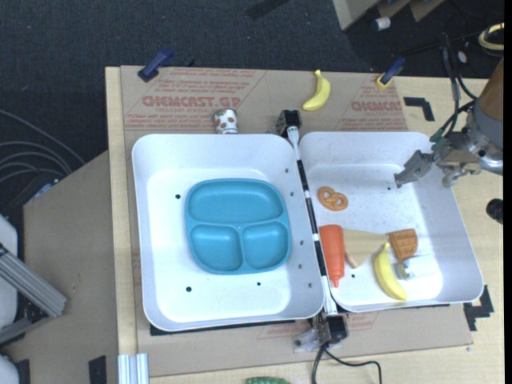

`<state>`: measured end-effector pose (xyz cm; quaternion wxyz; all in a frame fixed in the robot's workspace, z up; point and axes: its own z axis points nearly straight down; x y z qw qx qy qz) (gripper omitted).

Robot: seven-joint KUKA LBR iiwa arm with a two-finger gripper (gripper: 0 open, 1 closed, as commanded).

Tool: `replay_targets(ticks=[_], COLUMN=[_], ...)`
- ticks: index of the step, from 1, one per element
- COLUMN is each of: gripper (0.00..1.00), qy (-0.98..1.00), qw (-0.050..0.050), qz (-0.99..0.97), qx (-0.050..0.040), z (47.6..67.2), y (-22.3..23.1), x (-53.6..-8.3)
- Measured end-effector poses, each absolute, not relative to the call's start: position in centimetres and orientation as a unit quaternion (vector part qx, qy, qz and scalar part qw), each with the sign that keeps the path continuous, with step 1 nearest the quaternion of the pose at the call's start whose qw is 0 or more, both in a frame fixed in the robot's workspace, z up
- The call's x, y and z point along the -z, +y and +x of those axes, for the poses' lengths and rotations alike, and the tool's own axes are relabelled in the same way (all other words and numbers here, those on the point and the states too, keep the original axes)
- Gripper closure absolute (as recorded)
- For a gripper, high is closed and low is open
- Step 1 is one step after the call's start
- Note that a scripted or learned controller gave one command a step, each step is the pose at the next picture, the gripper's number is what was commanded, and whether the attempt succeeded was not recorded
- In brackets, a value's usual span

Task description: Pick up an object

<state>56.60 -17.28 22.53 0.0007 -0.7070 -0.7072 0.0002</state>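
The robot's grey metal arm (490,130) has a rounded, cylindrical wrist section with a pale silver sheen, topped by a brownish-orange band (494,94) at its upper end. Thin black cables (458,106) loop alongside it. The small grey two-finger gripper (428,170) is an angular metal assembly with darker joints and thin, slightly splayed prongs; its finer details are too blurred to make out.
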Motion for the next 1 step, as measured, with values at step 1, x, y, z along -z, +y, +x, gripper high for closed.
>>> replay_targets(ticks=[1], gripper=[0.0], qy=[-0.707], qw=[0.001], qz=[-0.707], qx=[-0.0005], z=[56.42], y=[-14.97], x=[-8.78])
